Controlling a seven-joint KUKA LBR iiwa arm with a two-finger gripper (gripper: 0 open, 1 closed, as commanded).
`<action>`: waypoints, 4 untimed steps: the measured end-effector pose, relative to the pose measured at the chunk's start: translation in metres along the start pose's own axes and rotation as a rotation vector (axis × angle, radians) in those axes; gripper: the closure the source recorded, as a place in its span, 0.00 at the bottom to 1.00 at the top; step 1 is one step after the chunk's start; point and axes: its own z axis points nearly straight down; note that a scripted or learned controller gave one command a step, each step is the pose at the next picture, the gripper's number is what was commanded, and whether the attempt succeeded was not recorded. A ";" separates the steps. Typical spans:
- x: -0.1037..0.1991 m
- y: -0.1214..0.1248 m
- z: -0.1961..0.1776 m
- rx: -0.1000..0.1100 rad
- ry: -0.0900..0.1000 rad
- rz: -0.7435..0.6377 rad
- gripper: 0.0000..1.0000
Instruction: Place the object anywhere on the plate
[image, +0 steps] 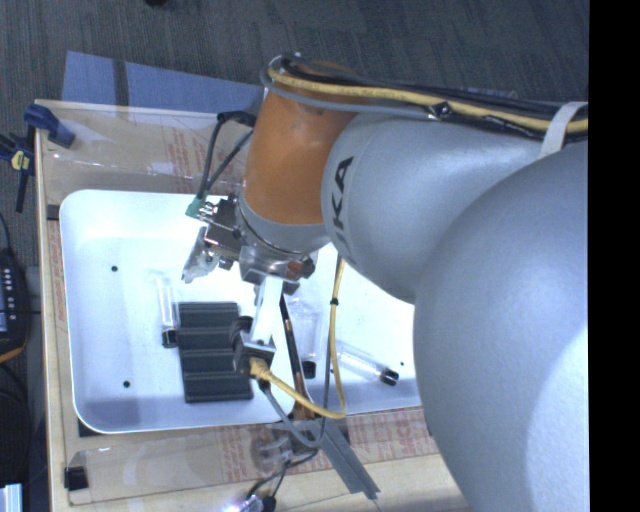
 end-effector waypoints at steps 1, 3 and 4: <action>0.081 -0.057 0.190 0.003 -0.004 0.033 0.00; 0.073 -0.064 0.081 -0.001 -0.001 -0.544 1.00; -0.012 -0.027 0.050 -0.001 -0.002 -0.515 1.00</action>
